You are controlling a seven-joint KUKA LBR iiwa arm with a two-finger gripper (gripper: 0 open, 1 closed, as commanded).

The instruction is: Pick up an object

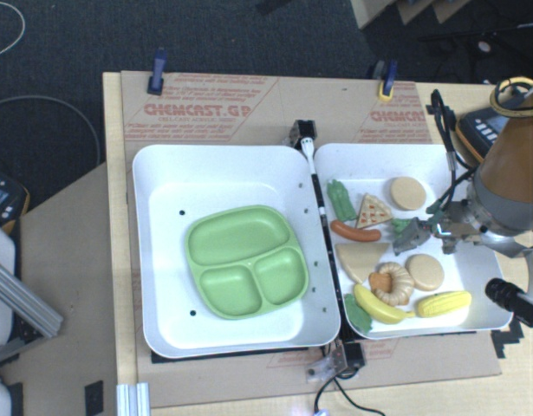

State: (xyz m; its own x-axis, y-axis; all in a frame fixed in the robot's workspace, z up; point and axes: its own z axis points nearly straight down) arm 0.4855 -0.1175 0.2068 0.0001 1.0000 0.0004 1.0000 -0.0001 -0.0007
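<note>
The pincer (411, 235) hangs low over the right bin (370, 156), among crowded toy food; whether its fingers are spread or pressed together I cannot tell, and nothing is seen pinched between them. To do this step well, it seems best to settle on one piece with free space around it and come straight down, so neighbours are not nudged. The round beige biscuit (425, 272) lies just beside the pincer at about five o'clock; the pizza slice (373, 211) sits near at ten o'clock; the sausage (355, 230) at nine.
</note>
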